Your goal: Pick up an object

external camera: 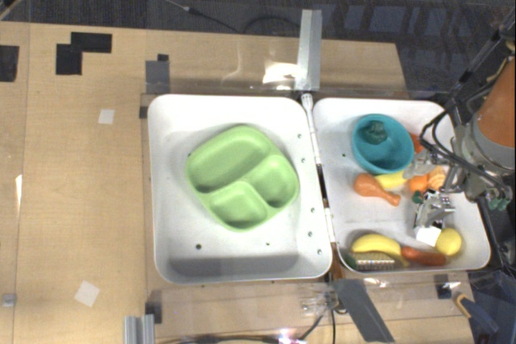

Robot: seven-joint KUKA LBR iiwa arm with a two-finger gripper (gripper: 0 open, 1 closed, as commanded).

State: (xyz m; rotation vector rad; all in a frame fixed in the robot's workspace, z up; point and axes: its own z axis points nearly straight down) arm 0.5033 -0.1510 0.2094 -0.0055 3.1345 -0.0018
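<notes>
A green divided plate (242, 177) is seen in the left bin (169, 197), with bare white floor around it. In the right bin (343, 173) a teal bowl (380, 142), an orange drumstick (376, 188), a banana (376, 243) and a lemon (448, 241) lie crowded. The pincer (431, 213) is lowered beside the lemon; its state cannot be told.

right bin (343, 173) left side bare, toys (403, 250) crowding right

I see small toy foods in the right bin (339, 173): a banana (376, 244), lemon (449, 242), orange drumstick (375, 188), beside a blue bowl (381, 142).
</notes>
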